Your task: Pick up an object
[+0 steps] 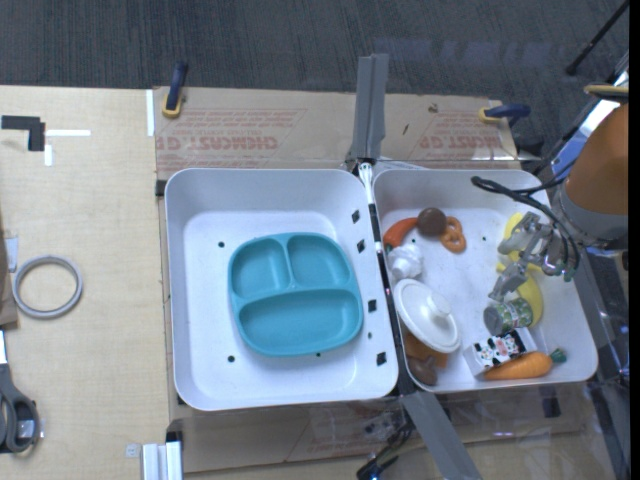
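My gripper (508, 286) hangs low over the right side of the right bin (470, 193), reaching in from the right. Just below it lies a small green-grey can (510, 316) on a yellow object (533, 303); I cannot tell whether the gripper touches the can. Another yellow piece (514, 230) lies behind the gripper. An orange carrot (518, 366) and a black-and-white card (496, 349) rest at the bin's front right corner.
In the right bin's left half sit a white lid (427, 313), a brown ball (432, 221), an orange ring (455, 238), a red-orange piece (398, 231) and a small white object (405, 261). The left bin (190, 298) holds a blue divided plate (295, 293).
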Robot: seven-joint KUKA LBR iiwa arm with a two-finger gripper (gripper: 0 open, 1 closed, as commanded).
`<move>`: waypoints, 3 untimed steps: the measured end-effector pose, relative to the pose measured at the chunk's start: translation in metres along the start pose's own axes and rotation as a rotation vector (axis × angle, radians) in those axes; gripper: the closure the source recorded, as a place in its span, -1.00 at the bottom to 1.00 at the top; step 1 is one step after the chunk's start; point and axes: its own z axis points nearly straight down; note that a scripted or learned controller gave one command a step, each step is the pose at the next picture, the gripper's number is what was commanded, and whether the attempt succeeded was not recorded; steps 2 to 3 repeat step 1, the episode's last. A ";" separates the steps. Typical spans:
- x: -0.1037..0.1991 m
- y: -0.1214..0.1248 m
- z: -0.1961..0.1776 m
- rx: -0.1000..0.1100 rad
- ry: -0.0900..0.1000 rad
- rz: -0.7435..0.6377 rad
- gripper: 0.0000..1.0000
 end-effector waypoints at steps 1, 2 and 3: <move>-0.001 0.001 -0.011 0.000 -0.004 -0.003 1.00; -0.001 0.001 -0.011 0.000 -0.004 -0.003 1.00; -0.001 0.001 -0.011 0.000 -0.004 -0.003 1.00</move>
